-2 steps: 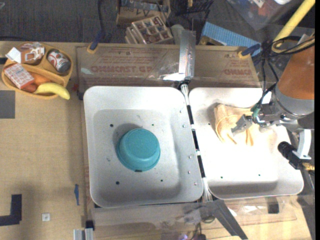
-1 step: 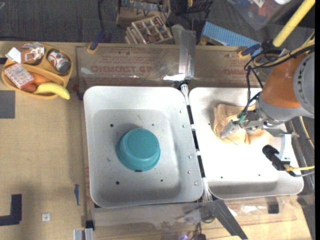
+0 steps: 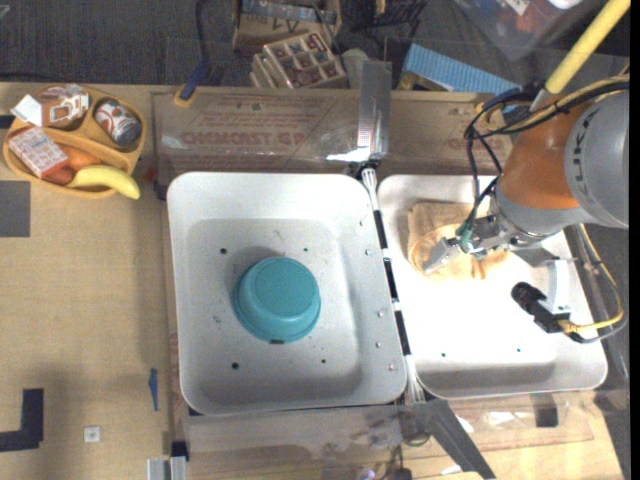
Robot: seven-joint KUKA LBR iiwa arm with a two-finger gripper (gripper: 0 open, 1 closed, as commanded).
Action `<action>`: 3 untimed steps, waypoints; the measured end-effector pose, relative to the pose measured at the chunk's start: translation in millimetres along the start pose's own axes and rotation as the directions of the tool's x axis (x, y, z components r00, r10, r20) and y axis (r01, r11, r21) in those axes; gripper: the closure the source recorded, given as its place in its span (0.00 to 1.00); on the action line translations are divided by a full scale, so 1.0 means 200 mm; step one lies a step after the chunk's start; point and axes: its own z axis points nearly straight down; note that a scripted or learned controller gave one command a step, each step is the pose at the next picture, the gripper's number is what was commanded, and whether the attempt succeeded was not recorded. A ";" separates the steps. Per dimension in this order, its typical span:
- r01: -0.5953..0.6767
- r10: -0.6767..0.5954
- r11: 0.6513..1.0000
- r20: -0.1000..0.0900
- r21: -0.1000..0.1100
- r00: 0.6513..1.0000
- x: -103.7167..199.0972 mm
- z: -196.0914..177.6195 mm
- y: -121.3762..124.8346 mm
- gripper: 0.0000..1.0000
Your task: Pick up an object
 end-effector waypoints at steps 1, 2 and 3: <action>-0.006 0.006 1.000 0.003 -0.005 1.000 -0.01 -0.05 0.00 1.00; -0.007 0.007 1.000 0.002 -0.004 1.000 -0.01 -0.05 0.00 0.00; -0.318 0.318 0.948 -0.002 0.001 0.948 0.07 0.00 -0.20 0.00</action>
